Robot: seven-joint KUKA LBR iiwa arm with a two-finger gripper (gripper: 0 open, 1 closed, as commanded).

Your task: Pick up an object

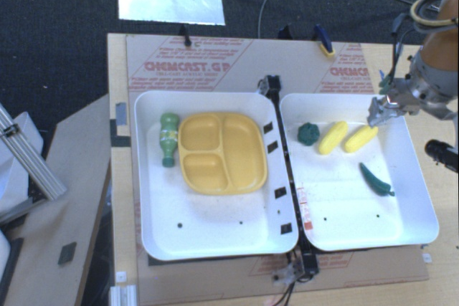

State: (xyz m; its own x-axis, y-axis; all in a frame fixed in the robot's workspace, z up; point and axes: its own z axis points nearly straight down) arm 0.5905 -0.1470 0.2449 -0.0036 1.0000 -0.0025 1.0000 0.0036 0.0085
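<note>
The table (215,57) carries two white bins side by side. The left bin (154,226) holds a big yellow divided plate (219,154) and, just beside it on the left, a small green bottle (168,140). The right bin (387,226) holds four small things. In its upper part lie two yellow corn pieces, the right corn (360,139) and the left corn (332,137), side by side and almost touching. A dark green round piece (308,133) lies left of them, and a dark green pepper (376,179) lies lower, toward the right.

The gripper (381,113) is at the upper right of the frame, just above the upper end of the right corn. I cannot tell how the jaws stand; they are too small and blurred.

The risk, in my judgement: the corn is smooth and rounded, so it may slip or roll away when it is pinched near the end. The two corn pieces are very close, so one jaw could push the neighbour or come down on both. The wall of the bin is also near, and it may block a jaw.
</note>
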